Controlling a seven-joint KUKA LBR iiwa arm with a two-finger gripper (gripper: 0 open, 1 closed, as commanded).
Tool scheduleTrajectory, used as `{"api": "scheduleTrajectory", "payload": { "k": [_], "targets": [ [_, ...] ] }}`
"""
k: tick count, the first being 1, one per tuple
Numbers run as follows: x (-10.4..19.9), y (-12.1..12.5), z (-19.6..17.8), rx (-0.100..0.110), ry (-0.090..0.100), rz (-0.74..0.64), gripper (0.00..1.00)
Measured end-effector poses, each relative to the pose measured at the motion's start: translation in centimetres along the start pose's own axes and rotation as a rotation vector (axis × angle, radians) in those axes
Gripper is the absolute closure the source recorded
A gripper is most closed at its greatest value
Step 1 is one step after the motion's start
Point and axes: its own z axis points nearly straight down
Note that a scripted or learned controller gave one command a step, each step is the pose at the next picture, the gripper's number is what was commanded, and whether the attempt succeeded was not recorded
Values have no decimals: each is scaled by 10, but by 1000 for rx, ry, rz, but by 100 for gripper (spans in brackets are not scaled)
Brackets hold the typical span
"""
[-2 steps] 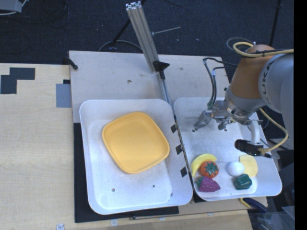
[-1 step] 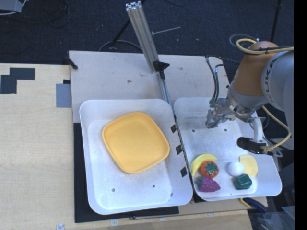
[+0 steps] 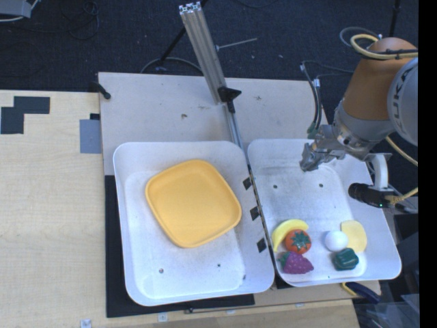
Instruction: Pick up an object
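- One square yellow plastic plate (image 3: 192, 202) in the left white bin (image 3: 130, 183).
- Six small toy foods (image 3: 317, 243) clustered in the right white bin (image 3: 273, 157).
- Metal hand (image 3: 313, 159) hovers above; its grip unclear.

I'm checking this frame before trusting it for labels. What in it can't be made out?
- Gripper, camera view: small and dark against the right bin; whether it is open or shut is unreadable.
- Banana: the tomato covers its lower part.
- Grapes: pressed against the tomato; too small to tell touching from overlapping.
- Green object: too small to identify.
- Arm: cut off by the frame's right side.
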Motion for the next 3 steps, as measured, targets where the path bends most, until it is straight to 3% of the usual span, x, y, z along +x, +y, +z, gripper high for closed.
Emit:
{"api": "scheduleTrajectory", "payload": {
  "k": [2,3],
  "targets": [
    [-9,-3,-97,-1,0,1,100],
    [40,8,-77,4,1,-3,100]
  ]
}}
